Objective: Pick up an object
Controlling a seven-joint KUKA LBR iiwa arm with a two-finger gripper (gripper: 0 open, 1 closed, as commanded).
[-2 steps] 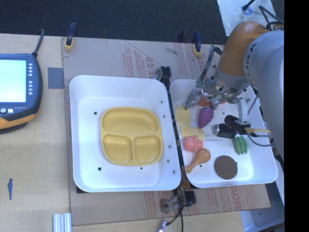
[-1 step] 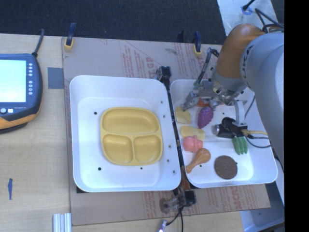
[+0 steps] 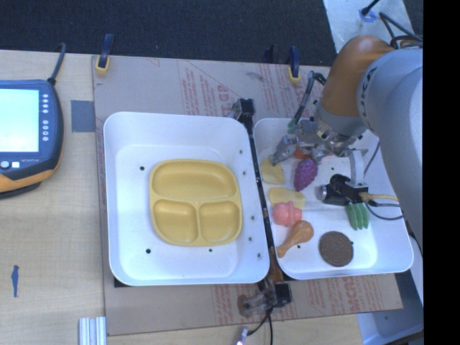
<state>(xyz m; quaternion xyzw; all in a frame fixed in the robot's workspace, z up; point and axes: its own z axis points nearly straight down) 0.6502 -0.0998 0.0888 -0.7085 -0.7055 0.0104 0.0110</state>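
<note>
Wooden table carries two shallow white bins. Grey end effector hangs over the right bin, just above a purple grape-like toy; its grip state cannot be told. Nothing is lifted; the pick remains outstanding.

- Left bin: yellow divided tray fills the centre; open floor runs along all four walls.
- Right bin: toys crowd the left wall and centre; arm overhangs the far edge.
- Open floor: near-right corner, beside the brown disc.
</note>
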